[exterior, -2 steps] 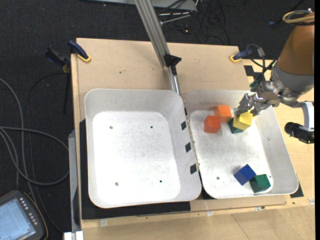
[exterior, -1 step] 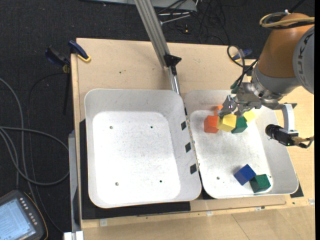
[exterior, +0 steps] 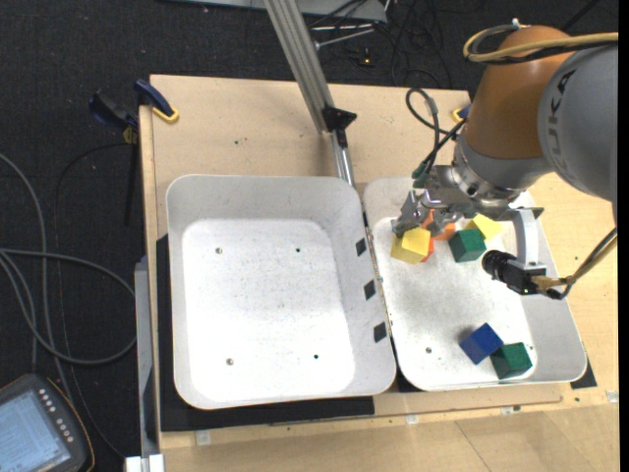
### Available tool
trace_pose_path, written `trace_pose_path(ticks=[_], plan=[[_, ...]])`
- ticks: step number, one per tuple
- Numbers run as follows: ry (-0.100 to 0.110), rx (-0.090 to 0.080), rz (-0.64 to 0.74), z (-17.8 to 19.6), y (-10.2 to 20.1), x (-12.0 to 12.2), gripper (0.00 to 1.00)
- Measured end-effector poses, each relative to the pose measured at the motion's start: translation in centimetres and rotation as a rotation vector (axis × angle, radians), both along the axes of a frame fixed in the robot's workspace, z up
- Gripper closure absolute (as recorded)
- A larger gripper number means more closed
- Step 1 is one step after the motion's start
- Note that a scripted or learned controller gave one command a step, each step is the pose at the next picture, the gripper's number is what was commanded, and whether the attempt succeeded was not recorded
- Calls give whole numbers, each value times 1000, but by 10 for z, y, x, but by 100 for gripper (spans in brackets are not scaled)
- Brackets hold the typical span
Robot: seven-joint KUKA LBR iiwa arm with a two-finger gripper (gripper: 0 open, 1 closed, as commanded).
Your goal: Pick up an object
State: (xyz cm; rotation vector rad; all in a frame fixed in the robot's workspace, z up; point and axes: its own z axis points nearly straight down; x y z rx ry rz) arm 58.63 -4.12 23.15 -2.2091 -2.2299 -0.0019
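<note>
My gripper (exterior: 417, 228) hangs over the upper left part of the right bin (exterior: 550, 372). Its dark fingers are shut on the top of a yellow block (exterior: 411, 247), which sits tilted between them. Just right of it lie a small orange piece (exterior: 445, 231), a green block (exterior: 468, 246) and a second yellow block (exterior: 489, 227). Near the bin's front edge a blue block (exterior: 481, 342) touches another green block (exterior: 512, 360).
The left bin (exterior: 187, 293) lies beside the right one, their rims meeting at a ridge with black clips (exterior: 371, 288). A slanted metal pole (exterior: 300, 52) rises behind the bins. A black cable end (exterior: 511, 270) hangs by the arm.
</note>
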Motion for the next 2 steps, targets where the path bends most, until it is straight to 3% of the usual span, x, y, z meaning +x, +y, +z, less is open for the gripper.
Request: trace_pose_path(ticks=[2], plan=[[-2, -1, -1, 10, 112, -19, 100]])
